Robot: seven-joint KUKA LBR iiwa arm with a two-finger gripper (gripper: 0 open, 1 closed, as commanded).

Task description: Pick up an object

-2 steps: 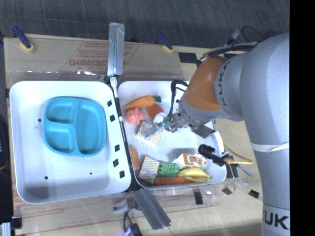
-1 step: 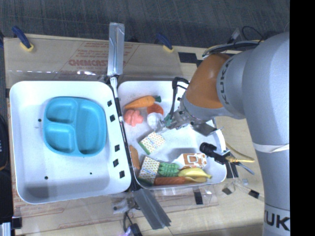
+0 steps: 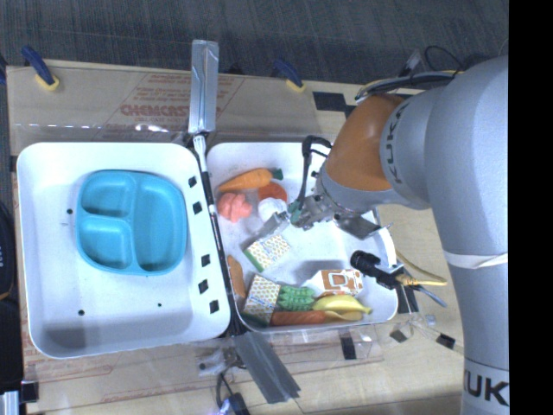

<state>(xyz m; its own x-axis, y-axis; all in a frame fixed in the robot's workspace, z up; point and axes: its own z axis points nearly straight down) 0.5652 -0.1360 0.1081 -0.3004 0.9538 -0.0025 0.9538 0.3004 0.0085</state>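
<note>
Camera view: gripper [image 3: 278, 220] low in right bin [image 3: 387, 247], above patterned box [image 3: 269, 250]; whether clenched or released, cannot tell. Box probably light, stiff; best gripped across narrow sides.

The grey arm [image 3: 462, 180] comes in from the right, bending leftward and downward. Its orange band [image 3: 363, 150] sits above the wrist. The pincer [image 3: 275, 223] points down and to the left.

Two white bins [image 3: 34, 232] sit side by side, the left holding one blue divided plate [image 3: 132, 220]. The right bin holds one carrot [image 3: 246, 180], one banana [image 3: 341, 305], and two patterned boxes [image 3: 270, 250].
</note>
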